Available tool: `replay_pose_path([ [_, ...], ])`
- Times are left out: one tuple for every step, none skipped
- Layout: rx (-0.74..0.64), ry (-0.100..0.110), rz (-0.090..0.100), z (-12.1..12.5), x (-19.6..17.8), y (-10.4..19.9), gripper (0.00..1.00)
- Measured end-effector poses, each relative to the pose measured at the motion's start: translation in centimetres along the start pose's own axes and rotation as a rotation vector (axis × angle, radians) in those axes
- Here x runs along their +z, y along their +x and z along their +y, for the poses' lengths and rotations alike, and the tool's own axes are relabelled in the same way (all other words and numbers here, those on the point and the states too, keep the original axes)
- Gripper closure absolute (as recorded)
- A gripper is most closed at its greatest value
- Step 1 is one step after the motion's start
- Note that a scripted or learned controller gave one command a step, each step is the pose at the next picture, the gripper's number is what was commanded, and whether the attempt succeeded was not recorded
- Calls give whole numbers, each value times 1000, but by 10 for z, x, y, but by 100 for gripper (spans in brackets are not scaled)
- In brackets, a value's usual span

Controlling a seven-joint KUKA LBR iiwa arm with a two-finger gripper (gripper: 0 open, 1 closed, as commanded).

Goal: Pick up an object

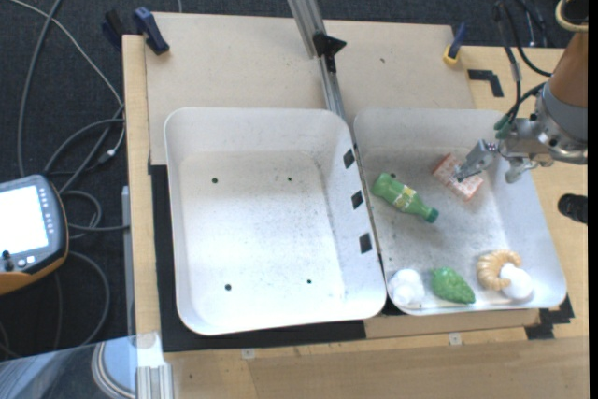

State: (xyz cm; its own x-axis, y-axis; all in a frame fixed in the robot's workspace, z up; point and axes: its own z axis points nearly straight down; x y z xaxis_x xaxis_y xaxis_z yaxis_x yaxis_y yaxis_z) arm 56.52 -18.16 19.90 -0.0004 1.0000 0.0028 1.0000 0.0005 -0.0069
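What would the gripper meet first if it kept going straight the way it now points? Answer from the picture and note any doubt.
Most likely the pink-and-white packet: the gripper points left and down into the right bin, with the packet just under its fingertips. Height is hard to judge from this slanted view.

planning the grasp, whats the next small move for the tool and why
Probably lower the tool onto the pink packet at its tip. The packet lies flat in the right bin, apart from the green bottle, so the approach looks uncluttered.

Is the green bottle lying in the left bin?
No, the green bottle lies on its side in the right bin, near the divider.
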Motion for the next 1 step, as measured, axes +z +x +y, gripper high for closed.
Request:
replay_pose_path([
  [0,1,0,2,63,-3,0],
])
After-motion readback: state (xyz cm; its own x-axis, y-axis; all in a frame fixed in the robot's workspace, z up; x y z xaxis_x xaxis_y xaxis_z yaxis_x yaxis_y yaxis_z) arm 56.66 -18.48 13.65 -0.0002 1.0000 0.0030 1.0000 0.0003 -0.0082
